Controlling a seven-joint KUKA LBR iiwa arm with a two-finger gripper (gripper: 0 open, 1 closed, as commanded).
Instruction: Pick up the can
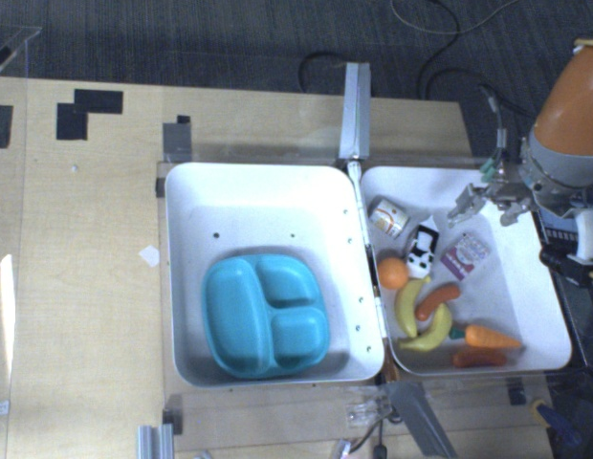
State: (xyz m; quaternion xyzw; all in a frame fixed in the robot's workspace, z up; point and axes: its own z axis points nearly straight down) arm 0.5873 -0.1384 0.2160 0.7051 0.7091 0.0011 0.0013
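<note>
I see the can lying on its side at the back left of the right bin, near the divider. My gripper hovers to its right, over the bin's back, fingers spread apart and holding nothing.

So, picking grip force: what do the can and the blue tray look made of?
Can: likely metal with a printed label; pale, lying on its side, too small to confirm. Tray: looks like moulded plastic, smooth with a soft sheen, uniform blue, rounded compartments.

Grey arm (orange band above) with metallic tool.
</note>
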